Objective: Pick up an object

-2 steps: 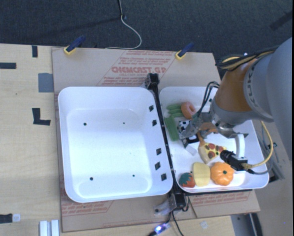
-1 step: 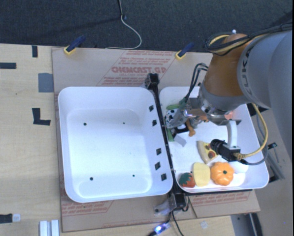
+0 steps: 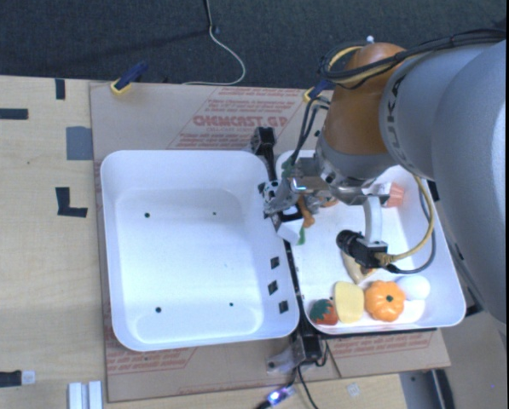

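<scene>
**Arm hanging over the right bin's left wall**

I'm seeing the gripper [image 3: 286, 201] hovering there; whether its jaws are apart, I cannot tell. The round orange toy pumpkin [image 3: 384, 301] is sitting upright, stem up, along the shallow white right bin's [image 3: 448, 290] near edge.

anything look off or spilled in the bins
Nothing spilled or damaged. The toys sit crowded into the right bin's near corner: an orange pumpkin, a yellow block and a red piece.
</scene>
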Available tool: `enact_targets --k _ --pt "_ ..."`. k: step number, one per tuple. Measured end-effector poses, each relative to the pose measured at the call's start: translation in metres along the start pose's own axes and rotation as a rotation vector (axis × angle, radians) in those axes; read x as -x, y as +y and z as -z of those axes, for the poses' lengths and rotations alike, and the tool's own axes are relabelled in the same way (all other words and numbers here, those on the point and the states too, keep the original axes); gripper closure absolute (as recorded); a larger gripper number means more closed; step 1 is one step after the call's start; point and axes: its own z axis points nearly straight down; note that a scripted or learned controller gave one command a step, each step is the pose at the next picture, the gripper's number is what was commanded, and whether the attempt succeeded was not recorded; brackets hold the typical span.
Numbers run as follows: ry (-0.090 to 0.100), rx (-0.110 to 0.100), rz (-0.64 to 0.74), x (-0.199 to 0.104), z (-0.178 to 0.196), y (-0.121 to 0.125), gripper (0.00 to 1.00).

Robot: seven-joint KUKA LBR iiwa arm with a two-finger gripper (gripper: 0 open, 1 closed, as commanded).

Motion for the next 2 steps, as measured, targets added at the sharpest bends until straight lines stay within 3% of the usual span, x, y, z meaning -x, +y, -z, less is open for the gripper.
enact_targets --k 1,2 --pt "-0.001 0.000 -0.003 -0.017 0.020 -0.001 1.00" --pt "0.000 0.000 0.000 -0.064 0.047 -0.013 1.00"
